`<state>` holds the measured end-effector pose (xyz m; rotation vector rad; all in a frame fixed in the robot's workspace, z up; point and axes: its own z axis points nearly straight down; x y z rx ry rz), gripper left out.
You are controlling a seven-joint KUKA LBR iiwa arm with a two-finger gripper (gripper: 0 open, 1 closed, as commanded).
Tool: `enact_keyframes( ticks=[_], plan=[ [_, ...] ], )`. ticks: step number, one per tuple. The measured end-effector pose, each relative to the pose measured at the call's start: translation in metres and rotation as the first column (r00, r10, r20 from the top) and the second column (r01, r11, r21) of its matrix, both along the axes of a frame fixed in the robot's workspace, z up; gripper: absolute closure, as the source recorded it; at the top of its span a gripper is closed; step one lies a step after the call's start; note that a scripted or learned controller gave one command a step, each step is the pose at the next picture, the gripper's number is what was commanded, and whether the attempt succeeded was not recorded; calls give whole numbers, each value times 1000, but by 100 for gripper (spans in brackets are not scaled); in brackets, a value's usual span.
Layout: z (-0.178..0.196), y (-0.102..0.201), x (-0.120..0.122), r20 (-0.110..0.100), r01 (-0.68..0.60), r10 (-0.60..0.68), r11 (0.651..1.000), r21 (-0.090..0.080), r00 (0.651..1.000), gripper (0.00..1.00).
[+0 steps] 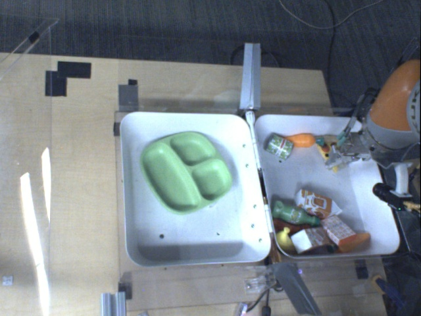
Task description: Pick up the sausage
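While the gripper (337, 153) hangs over the far half of the right bin (387, 203), you should note that its opening cannot be made out, and nothing is visibly held. What I judge to be the sausage (357, 242), a reddish-orange piece, lies at the bin's near right corner, touching a small box (337, 229). From the tool it sits toward the near edge and slightly rightward in view. Its long axis runs roughly left to right, so your approach likely needs a closing line across that axis.
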<state>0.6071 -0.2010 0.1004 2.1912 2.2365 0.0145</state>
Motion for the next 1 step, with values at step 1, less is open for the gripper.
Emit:
enact_keyframes(
  ticks=[1],
  plan=[
    [-7,49,29,0,-52,52,999,-3,999,100]
  ],
)
